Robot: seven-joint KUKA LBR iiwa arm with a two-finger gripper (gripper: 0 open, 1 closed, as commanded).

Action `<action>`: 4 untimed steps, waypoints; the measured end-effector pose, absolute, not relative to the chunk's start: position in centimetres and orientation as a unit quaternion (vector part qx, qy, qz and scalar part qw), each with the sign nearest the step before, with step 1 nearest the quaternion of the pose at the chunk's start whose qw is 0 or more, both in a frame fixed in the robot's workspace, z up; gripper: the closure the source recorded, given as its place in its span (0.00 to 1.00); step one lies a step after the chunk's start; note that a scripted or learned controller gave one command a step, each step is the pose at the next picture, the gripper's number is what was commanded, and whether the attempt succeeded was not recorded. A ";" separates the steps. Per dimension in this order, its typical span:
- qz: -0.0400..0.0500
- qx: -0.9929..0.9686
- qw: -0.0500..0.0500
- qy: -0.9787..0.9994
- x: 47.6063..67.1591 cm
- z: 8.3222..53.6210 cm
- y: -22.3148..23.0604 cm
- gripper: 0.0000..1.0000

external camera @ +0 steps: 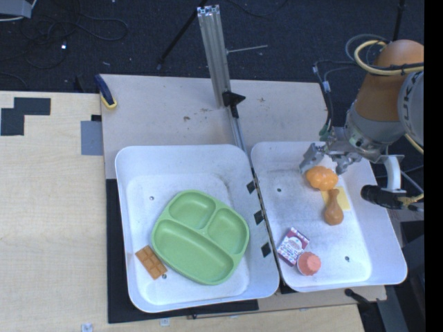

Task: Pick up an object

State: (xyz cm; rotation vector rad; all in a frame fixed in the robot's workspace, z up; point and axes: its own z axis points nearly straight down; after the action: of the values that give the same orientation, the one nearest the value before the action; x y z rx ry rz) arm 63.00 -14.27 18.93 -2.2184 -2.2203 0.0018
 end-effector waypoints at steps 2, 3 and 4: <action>0.001 -0.708 0.001 -0.707 62.4 9.2 -14.7 0.00; 0.001 -0.708 0.001 -0.706 62.4 10.3 -14.7 1.00; -0.001 -0.708 -0.001 -0.706 61.5 15.5 -15.1 1.00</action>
State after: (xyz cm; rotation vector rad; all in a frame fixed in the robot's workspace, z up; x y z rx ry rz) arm 61.49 -15.07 15.55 -2.2269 -2.2198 -0.0023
